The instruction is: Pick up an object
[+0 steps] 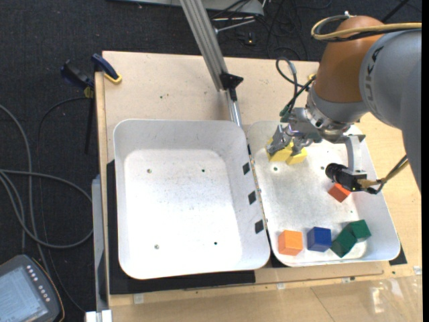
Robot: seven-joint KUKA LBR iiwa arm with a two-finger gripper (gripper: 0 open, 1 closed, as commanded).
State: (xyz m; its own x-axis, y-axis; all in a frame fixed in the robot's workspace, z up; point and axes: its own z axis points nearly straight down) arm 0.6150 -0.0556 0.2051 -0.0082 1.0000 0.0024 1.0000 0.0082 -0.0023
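Over the right bin's (375, 215) far corner, the gripper (287, 146) is hanging low with a yellow block (293, 155) lodged at its tips, the fingers apparently clamping it so it can be lifted clear. Along the bin's near edge, an orange cube (290, 241), a blue cube (320, 239) and green blocks (351, 237) are lying apart from it, leaving room for the grasp.

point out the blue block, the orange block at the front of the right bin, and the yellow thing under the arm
blue block (320, 239): camera view, its top face.
orange block (290, 241): camera view, its top face.
yellow thing (293, 155): camera view, its lower right part, below the wrist.
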